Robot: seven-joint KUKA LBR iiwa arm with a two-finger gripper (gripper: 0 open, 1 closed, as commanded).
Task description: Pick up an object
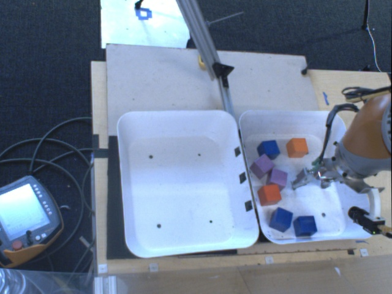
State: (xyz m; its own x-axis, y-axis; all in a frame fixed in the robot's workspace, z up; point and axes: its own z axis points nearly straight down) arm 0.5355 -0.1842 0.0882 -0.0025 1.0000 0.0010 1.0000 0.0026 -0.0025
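Observation:
The right bin [331,118] holds several small blocks: a blue one [268,149] and an orange one [297,147] at the back, two purple ones [262,165] [278,177] in the middle, an orange-red one [269,194] below them, and two blue ones [281,218] [304,225] at the front. My gripper [299,180] reaches in from the right and hovers low, just right of the lower purple block and above the orange-red one. Its grey fingers point left, and no block shows between them.
The left bin [131,127] sits beside the right one, divided by black clips [243,177]. A metal pole [202,32] slants over the back of the bench. A teach pendant [24,216] and cables lie on the floor at left.

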